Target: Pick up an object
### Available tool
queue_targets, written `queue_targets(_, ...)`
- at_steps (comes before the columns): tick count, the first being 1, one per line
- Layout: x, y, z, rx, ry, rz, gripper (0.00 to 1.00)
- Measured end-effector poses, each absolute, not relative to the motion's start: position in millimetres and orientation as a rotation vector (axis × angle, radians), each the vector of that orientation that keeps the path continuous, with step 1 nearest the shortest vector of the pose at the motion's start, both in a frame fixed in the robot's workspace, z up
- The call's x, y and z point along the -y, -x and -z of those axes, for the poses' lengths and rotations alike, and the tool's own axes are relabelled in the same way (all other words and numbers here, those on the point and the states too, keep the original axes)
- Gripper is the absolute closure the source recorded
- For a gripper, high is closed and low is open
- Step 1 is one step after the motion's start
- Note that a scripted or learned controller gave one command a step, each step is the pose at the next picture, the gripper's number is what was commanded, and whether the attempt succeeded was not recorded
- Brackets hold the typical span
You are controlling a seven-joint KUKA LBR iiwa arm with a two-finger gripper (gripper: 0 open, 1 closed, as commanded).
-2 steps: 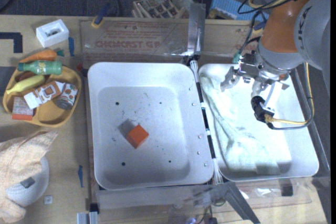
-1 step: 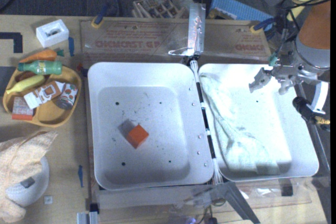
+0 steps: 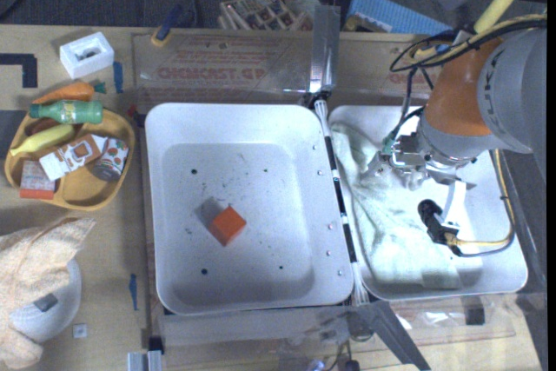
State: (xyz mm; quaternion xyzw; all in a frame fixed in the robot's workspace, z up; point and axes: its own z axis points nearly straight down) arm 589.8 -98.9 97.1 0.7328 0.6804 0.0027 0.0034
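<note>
The arm (image 3: pixel 473 113) hangs over the right bin (image 3: pixel 512 274), its gripper (image 3: pixel 401 162) low above a crumpled white cloth (image 3: pixel 387 217); I cannot tell the gripper's state. The reach seems just begun. 1 orange block (image 3: pixel 229 225) lies in the left bin (image 3: pixel 174 135), well left of the gripper. Next comes choosing a target and descending squarely. Left of that bin, the wooden tabletop (image 3: pixel 130 221) carries a yellow bowl (image 3: pixel 87 197) of groceries.

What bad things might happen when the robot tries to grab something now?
1. The end effector hangs over the right bin, where soft white cloth lies; it may slip or bunch up.
2. The orange block sits in the left bin, so the arm may come up with nothing.
3. The black cable could snag.
</note>
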Motion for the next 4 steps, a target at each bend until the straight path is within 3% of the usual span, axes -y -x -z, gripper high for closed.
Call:
queue_targets(1, 142.2, -587.8, -156.0, -2.022, -2.404, 0.001, 0.0)
queue_targets(2, 213.4, -582.9, -193.4, -1.694, -2.643, 0.002, 0.0)
queue_targets(3, 212.7, -584.1, -202.5, -1.698, -2.64, 0.004, 1.0)
queue_targets(4, 212.3, -584.1, -202.4, -1.698, -2.64, 0.004, 0.0)
